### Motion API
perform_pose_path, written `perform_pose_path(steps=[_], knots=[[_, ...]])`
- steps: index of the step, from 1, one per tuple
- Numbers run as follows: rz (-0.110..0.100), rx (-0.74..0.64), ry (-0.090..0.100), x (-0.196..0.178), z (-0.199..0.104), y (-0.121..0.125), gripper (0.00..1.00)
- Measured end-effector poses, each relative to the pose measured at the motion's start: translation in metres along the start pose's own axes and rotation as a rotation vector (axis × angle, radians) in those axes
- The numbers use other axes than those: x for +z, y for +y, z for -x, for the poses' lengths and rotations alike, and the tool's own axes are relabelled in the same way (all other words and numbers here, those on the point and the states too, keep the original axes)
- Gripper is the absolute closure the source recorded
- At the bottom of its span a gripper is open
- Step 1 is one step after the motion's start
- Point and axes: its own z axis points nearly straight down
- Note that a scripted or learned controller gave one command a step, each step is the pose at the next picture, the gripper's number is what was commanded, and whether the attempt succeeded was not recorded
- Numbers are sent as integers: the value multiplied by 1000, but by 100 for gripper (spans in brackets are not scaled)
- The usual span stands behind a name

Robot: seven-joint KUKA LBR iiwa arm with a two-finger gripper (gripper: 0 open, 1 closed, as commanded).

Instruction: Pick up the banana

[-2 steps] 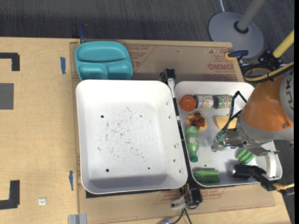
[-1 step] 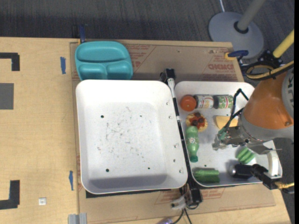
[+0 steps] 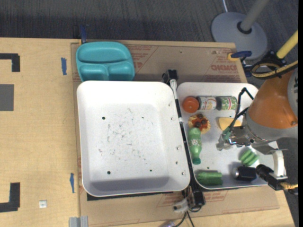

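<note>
Bench [image 3: 38, 141]: pale wood; a brown cardboard sheet [image 3: 199, 60] lies under both bins.
Left bin [image 3: 90, 126]: white, the larger of the two, floor scuffed with a few small dark holes. Its right wall runs against the right bin's left wall.
Right bin [image 3: 208, 87]: white, at the bench's right end.
Banana [image 3: 226, 123]: in the right bin, about the middle of its floor. A short yellow wedge shows; its right part is hidden under the arm.
Gripper [image 3: 226, 140]: low over the middle of the right bin, just beside the banana on its near side. It is not seen around the banana. Whether it is apart or together I cannot tell from this angle.
Arm [image 3: 271, 109]: the orange band sits over the right bin's right edge.
Orange ball [image 3: 191, 104]: far left corner of the right bin.
Can [image 3: 217, 103]: on its side along the right bin's far edge, just beside the ball.
Red and yellow thing [image 3: 199, 122]: small, by the right bin's left wall, between the ball and the green bottle.
Green bottle [image 3: 194, 144]: lies along the right bin's left wall.
Green cylinder [image 3: 209, 176]: on its side at the right bin's near edge, toward the near left corner.
Striped green thing [image 3: 248, 156]: toward the right bin's near right corner, just beside the arm.
Teal tray [image 3: 105, 60]: divided into compartments, on the cardboard just beyond the left bin's far edge, at its left end.
</note>
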Motion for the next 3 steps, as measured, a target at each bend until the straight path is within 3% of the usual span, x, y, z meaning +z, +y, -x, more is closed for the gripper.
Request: perform_pose_path(steps=[2, 3], knots=[[6, 0, -3, -20, 0, 2, 100], [-23, 169, 7, -40, -56, -1, 100]])
